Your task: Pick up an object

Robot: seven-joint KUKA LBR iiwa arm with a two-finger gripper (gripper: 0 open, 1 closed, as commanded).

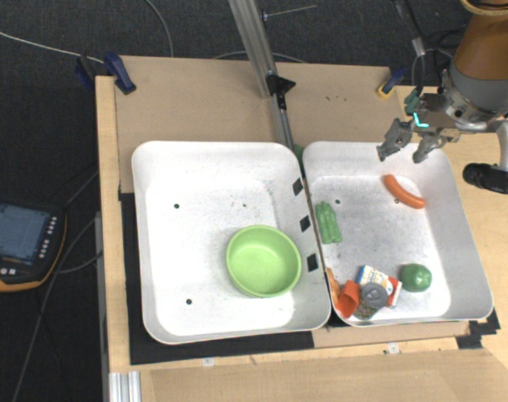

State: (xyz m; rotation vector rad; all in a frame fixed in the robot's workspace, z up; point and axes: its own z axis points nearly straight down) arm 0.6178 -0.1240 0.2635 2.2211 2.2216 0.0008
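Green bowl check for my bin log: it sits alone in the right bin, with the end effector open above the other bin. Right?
Not quite. The camera view shows the green bowl alone in the left bin. The end effector is open above the right bin.

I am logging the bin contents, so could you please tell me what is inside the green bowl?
The green bowl sits in the left bin and, from above, its inside shows only bare green surface. Whatever lies beneath the bowl is covered.
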